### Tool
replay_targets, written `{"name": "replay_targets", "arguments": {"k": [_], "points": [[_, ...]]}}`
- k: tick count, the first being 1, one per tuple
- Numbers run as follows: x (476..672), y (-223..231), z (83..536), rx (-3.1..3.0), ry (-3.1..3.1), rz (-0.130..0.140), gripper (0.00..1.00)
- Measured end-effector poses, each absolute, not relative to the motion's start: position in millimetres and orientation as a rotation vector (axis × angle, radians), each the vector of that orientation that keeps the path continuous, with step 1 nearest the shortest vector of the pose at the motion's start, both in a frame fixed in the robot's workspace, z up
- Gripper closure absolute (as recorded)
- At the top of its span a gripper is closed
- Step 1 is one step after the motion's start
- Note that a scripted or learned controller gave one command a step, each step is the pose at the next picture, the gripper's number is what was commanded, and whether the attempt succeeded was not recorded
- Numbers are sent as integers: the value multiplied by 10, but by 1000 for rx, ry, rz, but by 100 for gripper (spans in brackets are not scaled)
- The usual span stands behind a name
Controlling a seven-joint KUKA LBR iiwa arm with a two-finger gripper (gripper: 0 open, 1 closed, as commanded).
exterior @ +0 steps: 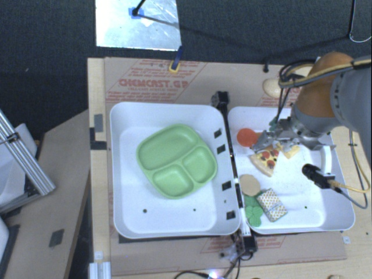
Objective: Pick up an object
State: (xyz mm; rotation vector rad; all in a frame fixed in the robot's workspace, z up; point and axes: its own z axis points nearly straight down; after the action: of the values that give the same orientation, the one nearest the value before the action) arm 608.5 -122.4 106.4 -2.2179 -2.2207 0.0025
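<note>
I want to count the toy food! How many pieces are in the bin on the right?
5 I can see: a red disc, a pizza slice, a tan round cookie, a green disc and a patterned block. The arm may hide more.

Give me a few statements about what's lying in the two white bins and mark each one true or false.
1. The pale green plastic divided plate lies in the left white bin. True.
2. The toy pizza slice lies in the left bin. False: it lies in the right white bin, just below the arm's hand.
3. A red round disc lies near the right bin's upper left corner. True.
4. The green plate has five compartments. False: it has three.
5. The small checkered packet lies in the right bin's lower part. True.
</note>
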Motion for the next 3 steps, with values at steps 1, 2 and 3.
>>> {"name": "replay_targets", "arguments": {"k": [1, 2, 3], "points": [[6091, -1218, 837, -2220, -2222, 0, 0], [6102, -1222, 957, -2223, -2224, -3, 100], [6061, -1308, 1519, -2225, -2226, -5, 100]]}}
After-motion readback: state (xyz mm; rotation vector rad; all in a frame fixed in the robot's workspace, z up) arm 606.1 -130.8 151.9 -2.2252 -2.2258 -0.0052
